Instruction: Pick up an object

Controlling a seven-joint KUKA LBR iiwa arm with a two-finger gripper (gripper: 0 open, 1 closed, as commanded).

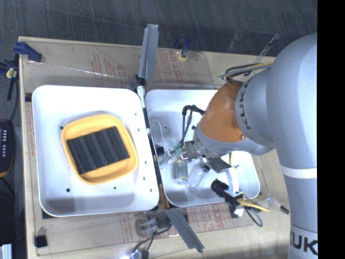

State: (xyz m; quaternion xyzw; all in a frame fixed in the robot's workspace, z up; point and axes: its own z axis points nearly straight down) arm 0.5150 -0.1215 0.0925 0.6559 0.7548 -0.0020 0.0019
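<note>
Grey KUKA arm (285, 123), bent steeply down, hangs over the right bin (161, 104); its gripper (186, 155) sits low just above a clear object (180, 171) on that bin's floor. Whether it has closed cannot be told. It looks like the reach-and-grasp step; next comes a clean lift.

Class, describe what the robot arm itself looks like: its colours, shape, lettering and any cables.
The arm is thick, rounded and light grey, with an orange band above the wrist. Dark letters spell KUKA on the grey casing. Thin black cables loop beside the orange part down toward the gripper, a small cluster of metal parts.
</note>
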